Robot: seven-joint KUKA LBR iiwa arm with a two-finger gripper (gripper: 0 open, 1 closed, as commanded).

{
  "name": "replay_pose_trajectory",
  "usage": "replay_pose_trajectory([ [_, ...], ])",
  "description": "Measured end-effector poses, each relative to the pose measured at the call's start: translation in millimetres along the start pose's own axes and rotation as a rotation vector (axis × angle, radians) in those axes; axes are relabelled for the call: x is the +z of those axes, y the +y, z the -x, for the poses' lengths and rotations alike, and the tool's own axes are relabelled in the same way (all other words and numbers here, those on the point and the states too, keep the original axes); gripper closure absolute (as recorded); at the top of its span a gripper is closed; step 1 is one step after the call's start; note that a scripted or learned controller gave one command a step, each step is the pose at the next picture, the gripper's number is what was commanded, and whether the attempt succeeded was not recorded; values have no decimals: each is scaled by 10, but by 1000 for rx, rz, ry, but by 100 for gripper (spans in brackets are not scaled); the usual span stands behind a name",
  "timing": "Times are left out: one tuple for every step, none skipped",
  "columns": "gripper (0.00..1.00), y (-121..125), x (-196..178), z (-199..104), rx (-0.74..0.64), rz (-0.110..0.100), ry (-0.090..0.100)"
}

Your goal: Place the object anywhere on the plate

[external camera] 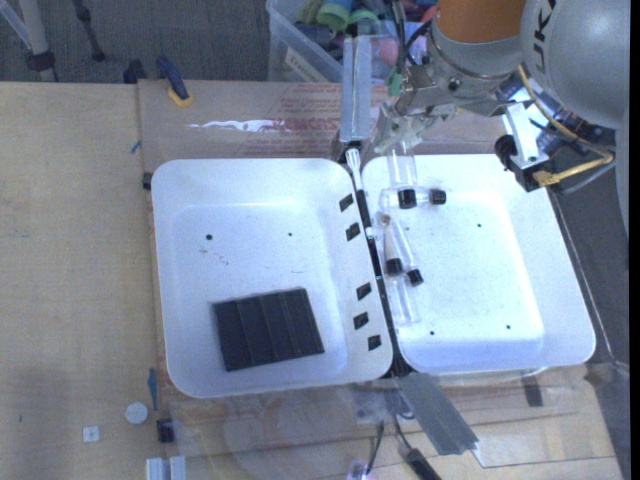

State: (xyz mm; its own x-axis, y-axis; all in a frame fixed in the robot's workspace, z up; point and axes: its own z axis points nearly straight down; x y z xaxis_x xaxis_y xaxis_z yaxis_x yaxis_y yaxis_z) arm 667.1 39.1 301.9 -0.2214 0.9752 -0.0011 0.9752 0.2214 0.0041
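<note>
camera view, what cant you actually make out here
- Gripper: its clear fingers blend into the white right bin; open or shut is unclear.
- Any held object: too faint to tell.
- Arm: cut off by the top and right edges.
- Clutter in the storage tub: cut by the top edge, partly hidden by the arm.
- Small bits at bottom left: too small to identify.
- Dark ridged plate: fully visible in the left bin.

The grey arm (580, 28) with its orange band enters at the frame's upper right, wrist pointing down, hand (400, 183) with clear fingers spread apart.
</note>
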Motion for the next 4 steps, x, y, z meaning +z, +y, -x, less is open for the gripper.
replay_pose_trajectory([
  [100,196,-9,-876,-263,1,1],
  [100,376,-157,-1681,-279,1,2],
  [100,392,-192,-1757,-400,2,0],
  [100,386,329,-1758,-492,-5,3],
])
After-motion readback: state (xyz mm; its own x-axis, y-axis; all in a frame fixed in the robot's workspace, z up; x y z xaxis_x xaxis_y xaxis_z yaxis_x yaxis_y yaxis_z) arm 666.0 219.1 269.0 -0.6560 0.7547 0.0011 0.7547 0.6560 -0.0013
